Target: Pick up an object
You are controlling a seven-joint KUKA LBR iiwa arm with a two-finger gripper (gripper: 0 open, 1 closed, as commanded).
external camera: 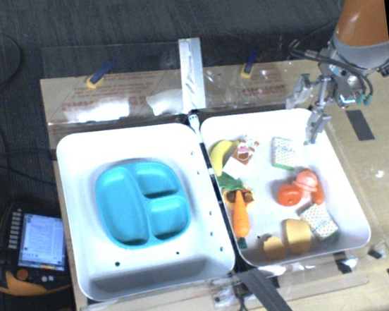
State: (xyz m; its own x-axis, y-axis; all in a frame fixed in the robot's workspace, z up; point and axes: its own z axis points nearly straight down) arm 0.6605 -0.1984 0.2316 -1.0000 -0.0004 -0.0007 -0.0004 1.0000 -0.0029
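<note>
Hovering over the right bin's top right corner, the hand grips nothing, its fingers spread; the nearest object, a patterned block, lies just beside it, lower left.

Divided tray in left bin

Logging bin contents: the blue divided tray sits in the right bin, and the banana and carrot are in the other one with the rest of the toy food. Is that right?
Not quite. The camera view shows the blue divided tray in the left bin; the banana and carrot are in the other one, the right bin.
</note>
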